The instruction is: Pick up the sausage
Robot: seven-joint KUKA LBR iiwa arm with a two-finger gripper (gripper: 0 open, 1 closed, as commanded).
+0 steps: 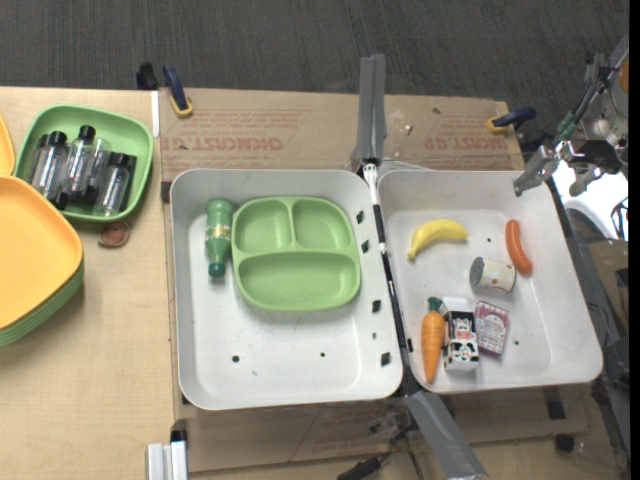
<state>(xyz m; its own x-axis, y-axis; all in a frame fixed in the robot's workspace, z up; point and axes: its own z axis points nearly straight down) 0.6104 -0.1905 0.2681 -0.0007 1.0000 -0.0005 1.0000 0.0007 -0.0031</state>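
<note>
Glossy plastic sausage [518, 246] in a smooth white bin [570, 358]; matt green tray [296, 254].

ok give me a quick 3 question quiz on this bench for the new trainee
1. True or false: the sausage lies in the right bin.
2. What is nearest the sausage? A) banana B) small white can C) carrot
3. Fill in: the green bottle lies just to the ___ of the green divided plate in the camera view.

Key: 1 true; 2 B; 3 left.
</note>
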